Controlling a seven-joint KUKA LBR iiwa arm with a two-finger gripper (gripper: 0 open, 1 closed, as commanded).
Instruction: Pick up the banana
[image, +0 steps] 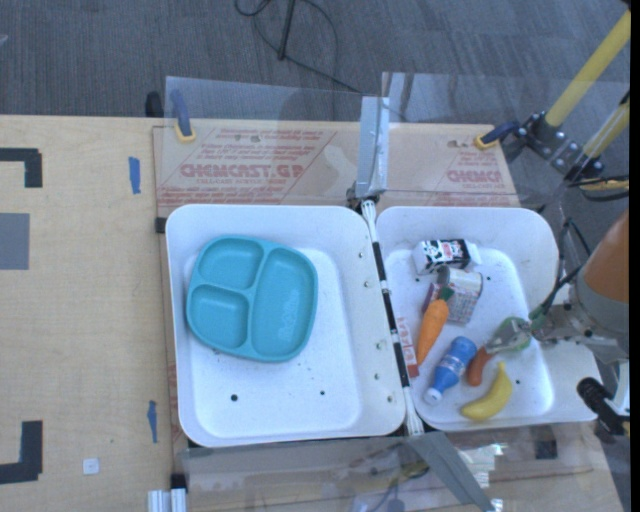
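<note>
The yellow banana (489, 397) lies in the near right corner of the right bin (535, 235), curved and flat on the floor. My gripper (553, 325) reaches in over that bin's right rim, above and to the right of the banana and apart from it. The grey arm with its orange band (610, 268) stands at the view's right edge. A small red piece (478, 367) lies just left of the banana's upper end.
The right bin also holds a blue bottle (451, 367), an orange carrot (432, 327), a clear packet (463, 292), a black-and-white item (443, 254) and a greenish-grey object (509, 336) beside the gripper. A teal divided plate (252, 297) sits in the left bin (270, 395).
</note>
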